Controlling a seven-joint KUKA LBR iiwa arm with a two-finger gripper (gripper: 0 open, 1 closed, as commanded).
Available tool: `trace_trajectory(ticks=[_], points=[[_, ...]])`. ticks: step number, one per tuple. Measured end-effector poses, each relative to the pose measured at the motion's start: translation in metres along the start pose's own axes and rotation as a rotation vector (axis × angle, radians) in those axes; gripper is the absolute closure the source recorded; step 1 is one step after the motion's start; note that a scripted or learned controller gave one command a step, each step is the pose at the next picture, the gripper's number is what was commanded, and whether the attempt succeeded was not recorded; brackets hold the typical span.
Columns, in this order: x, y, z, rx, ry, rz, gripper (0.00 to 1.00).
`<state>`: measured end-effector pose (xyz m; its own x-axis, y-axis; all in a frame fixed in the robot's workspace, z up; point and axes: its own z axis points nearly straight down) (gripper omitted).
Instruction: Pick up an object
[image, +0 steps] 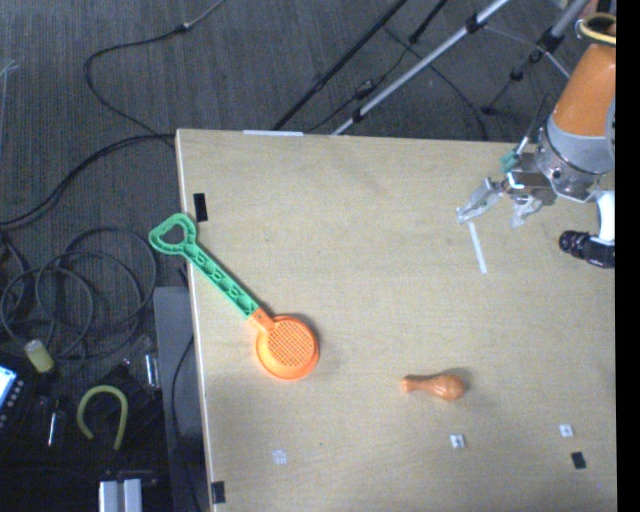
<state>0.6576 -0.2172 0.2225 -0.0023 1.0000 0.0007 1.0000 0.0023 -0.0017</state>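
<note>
The gripper (497, 207), fingers spread and grasping nothing, hovers near the bench's (400, 200) right edge, far from the sieve (240, 300).

Left of the flat tan wooden board (380, 230), looped black cables (60, 290) and a green U-shaped plastic piece (103, 410) lie on the dark grey carpet (90, 60), while slim silver metal stand legs (430, 55) cross the floor beyond its far edge.

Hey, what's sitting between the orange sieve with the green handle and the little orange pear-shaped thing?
Nothing. In the camera view, the tan surface is bare between the orange sieve with the green handle and the small orange pear-shaped piece.
</note>
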Motion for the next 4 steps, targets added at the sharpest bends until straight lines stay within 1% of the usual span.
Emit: trace_trajectory(ticks=[1, 2, 3, 4], points=[[0.001, 0.001, -0.009, 0.001, -0.003, -0.002, 1.00], [-0.006, -0.014, 0.060, 0.001, -0.004, 0.051, 1.00], [-0.006, -0.014, 0.060, 0.001, -0.004, 0.051, 0.00], [0.001, 0.012, 0.139, 0.000, -0.004, -0.123, 0.00]])
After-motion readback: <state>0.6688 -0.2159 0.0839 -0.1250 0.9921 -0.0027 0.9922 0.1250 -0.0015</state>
